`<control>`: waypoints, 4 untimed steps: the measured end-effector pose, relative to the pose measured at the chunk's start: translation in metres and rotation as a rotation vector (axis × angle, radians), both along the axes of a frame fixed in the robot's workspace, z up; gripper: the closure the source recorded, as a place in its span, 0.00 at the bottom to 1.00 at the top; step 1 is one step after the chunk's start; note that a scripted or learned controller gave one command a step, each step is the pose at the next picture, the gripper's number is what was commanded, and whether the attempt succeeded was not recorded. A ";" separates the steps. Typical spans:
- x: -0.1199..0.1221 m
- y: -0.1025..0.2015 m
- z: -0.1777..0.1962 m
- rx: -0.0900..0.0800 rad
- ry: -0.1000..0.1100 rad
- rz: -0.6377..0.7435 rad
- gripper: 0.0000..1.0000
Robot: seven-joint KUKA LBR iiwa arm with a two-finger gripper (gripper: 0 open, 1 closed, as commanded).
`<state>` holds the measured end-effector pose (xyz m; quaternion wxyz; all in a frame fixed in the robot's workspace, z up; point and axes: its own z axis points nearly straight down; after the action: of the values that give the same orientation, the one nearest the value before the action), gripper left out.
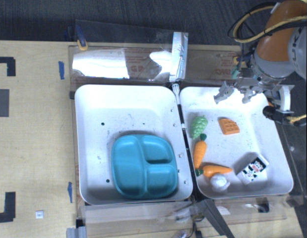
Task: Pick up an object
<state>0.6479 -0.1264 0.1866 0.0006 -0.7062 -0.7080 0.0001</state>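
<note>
Carton [253, 168]: black-white print, perhaps cow; unreadable.

The arm [287, 33] is cut off by the right edge. The print on the small white carton [253, 168], near the right bin's [284, 182] front right corner, is too small to read.

A teal divided tray [143, 166] lies in the left bin [89, 103], toward six o'clock. Blue tape marks [61, 69] dot the wooden table [31, 143].
</note>
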 end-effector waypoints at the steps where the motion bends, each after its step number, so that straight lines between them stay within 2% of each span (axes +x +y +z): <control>1: -0.015 -0.028 -0.096 -0.002 -0.003 0.093 0.00; 2: -0.014 -0.027 -0.084 -0.002 -0.008 0.092 1.00; 3: -0.014 -0.027 -0.085 -0.002 -0.007 0.092 0.00; 4: -0.058 -0.010 -0.100 -0.001 -0.005 0.082 0.00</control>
<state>0.5895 -0.1364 0.0867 -0.0018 -0.6767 -0.7362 -0.0013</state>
